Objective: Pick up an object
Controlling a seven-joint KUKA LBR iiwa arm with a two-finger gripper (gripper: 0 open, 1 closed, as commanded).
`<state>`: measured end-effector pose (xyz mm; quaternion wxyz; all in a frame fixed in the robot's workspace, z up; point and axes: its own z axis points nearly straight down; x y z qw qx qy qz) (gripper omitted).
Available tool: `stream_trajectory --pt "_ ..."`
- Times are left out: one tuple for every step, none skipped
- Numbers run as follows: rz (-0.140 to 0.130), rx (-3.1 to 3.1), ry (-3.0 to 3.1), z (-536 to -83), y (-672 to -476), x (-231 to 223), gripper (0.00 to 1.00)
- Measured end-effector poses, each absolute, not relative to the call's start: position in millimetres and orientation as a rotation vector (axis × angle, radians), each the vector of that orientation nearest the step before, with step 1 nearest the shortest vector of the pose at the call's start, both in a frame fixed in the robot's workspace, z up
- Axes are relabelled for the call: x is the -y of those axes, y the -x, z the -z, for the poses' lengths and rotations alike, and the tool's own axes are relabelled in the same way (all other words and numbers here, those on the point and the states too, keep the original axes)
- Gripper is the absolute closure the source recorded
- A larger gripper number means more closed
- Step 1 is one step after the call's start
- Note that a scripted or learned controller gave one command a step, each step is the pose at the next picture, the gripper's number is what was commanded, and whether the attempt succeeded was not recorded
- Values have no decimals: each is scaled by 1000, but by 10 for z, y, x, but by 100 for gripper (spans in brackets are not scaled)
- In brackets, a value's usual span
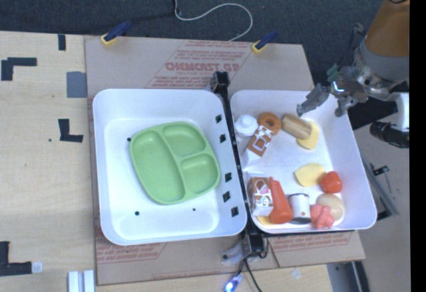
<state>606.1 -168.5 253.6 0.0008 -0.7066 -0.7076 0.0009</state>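
Arm point(389, 24) enters from the right; visible part is a fat rounded segment w/ a broad orange band, glossy, grey casing above and below it. Wrist below the band is a grey cylinder w/ a lighter metallic ring. Pincer point(327, 99) is small, grey and dark metal, blocky body w/ a few bright silvery bits, thin dark cables or hoses running along the wrist to it. Two slim grey fingers point(307, 104) stick out from the body; detail too blurry for screws or markings
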Motion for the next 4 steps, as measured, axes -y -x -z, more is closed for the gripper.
stream_trajectory --pt "4 2227 2216 -3233 -5354 1204 0" --pt "-3 2225 2214 -3283 -5382 1216 100" --pt "7 2236 2209 -4007 -5280 225 100" --pt "5 2234 2210 -4464 -5031 -566 100"
